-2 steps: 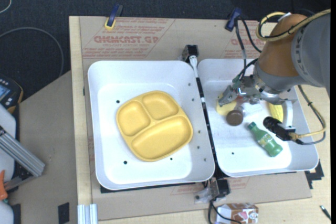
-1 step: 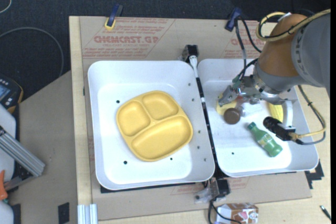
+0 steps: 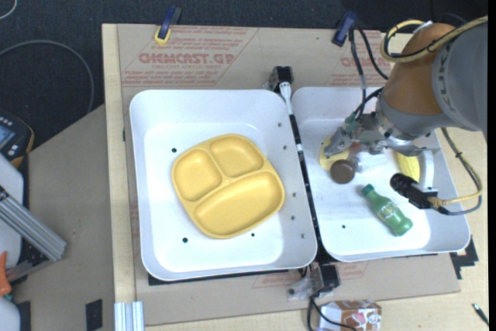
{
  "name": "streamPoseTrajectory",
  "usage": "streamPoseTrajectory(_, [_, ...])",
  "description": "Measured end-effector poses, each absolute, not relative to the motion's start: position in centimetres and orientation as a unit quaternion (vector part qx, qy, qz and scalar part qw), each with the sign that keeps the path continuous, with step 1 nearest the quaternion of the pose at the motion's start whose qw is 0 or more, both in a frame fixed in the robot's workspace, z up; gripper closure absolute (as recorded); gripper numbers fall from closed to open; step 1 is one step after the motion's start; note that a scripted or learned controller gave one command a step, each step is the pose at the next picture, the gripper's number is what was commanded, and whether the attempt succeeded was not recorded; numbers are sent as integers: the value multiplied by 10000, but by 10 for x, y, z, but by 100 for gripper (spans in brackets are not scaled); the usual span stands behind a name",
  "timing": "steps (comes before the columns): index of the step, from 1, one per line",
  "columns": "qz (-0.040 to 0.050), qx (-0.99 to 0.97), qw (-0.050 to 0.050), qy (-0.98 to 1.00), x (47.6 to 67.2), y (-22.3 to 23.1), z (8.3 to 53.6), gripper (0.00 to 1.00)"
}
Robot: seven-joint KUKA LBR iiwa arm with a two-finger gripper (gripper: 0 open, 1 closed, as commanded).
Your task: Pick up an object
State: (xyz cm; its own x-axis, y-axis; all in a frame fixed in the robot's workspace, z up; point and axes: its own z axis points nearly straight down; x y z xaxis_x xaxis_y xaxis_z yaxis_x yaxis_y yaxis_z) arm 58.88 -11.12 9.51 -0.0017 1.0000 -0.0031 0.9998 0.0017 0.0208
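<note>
I read gripper (image 3: 346,149) low in right bin (image 3: 364,244), upper-left part, likely descending for grab. Opening: cannot tell from here. Brown round object (image 3: 342,171) sits just below it, touching or nearly so, beside yellow piece (image 3: 326,158). Green bottle (image 3: 386,209) lies lower right, apart. Yellow divided tray (image 3: 227,184) fills left bin (image 3: 155,167).

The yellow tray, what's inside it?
Nothing lies in the yellow tray; its three compartments show bare. It sits in the left bin, and the tray covers the bin floor under it, so that part cannot be seen.
</note>
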Motion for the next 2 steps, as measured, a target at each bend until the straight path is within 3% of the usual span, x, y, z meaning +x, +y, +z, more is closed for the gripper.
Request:
streamPoseTrajectory(1, [64,7064,87,7078,589,-111,95,0])
streamPoseTrajectory(2, [68,7065,173,7074,578,-97,96,0])
